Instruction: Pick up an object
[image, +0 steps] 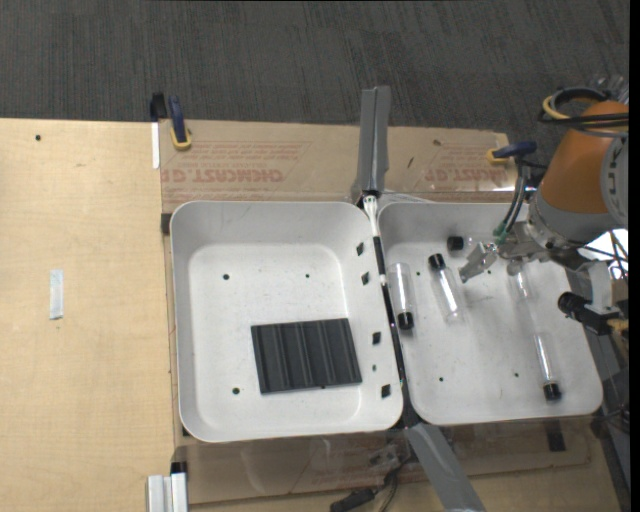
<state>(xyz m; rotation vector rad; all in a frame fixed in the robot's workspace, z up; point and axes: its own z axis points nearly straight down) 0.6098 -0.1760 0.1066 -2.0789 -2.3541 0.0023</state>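
Observation:
Several clear tubes with black caps lie in the right bin (500, 400). One tube (402, 292) rests by the bin's left wall, a second tube (444, 287) lies just right of it, and a third tube (545, 362) sits near the front right corner. A loose black cap (455, 242) lies at the back. My gripper (480, 262) hangs low over the back of the right bin, just right of the second tube and the loose cap. I see nothing held in it. A faint clear tube (520, 285) lies below the wrist.
The left bin (200, 250) holds a black ridged rack (305, 355). A grey divider post (373, 140) stands behind the joint between the bins. Blue-and-yellow clamps (175, 125) pin cardboard at the back. The orange-banded arm (585, 170) and its cables crowd the right edge.

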